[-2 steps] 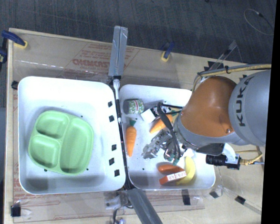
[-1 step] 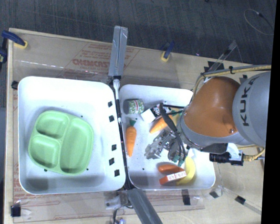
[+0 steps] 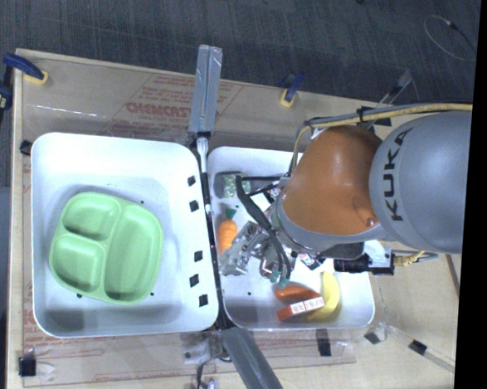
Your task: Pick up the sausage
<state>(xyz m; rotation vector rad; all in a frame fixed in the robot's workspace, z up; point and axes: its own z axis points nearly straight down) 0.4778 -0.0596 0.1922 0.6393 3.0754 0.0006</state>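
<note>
The reddish-brown sausage (image 3: 295,292) lies near the front of the right bin (image 3: 243,314), next to a yellow banana (image 3: 330,294). Just in front of it sits a red piece with a white label (image 3: 299,310). My gripper (image 3: 249,255) hangs low over the bin's left half, left of the sausage and just below an orange carrot (image 3: 226,234). Nothing is visibly held in it. The arm's orange band and grey body cover the back and right of this bin.
The left bin (image 3: 36,300) holds a green divided plate (image 3: 107,246). A small green item (image 3: 228,183) sits at the right bin's back left corner. The divider wall (image 3: 200,245) between the bins is close to the gripper's left.
</note>
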